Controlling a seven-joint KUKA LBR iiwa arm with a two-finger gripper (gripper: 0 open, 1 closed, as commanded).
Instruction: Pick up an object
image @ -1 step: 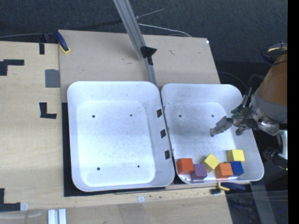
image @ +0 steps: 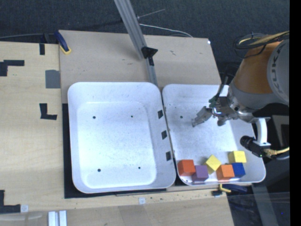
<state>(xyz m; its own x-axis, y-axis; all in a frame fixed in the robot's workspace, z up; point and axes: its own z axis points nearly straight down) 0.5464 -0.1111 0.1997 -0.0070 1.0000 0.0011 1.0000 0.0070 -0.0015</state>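
The blocks lie at the near edge of the right bin [image: 188, 98]: orange cube [image: 186, 166], purple cube [image: 201, 172], yellow cube [image: 213, 162], and others, gathered together there, I think by sliding. My pincer [image: 201, 118] hangs over the bin's bare middle, holding nothing; how far open, I cannot tell.

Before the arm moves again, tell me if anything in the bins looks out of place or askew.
Nothing stands out. The blocks sit bunched along the near edge of the right bin, a few turned at angles; none spilled or damaged.
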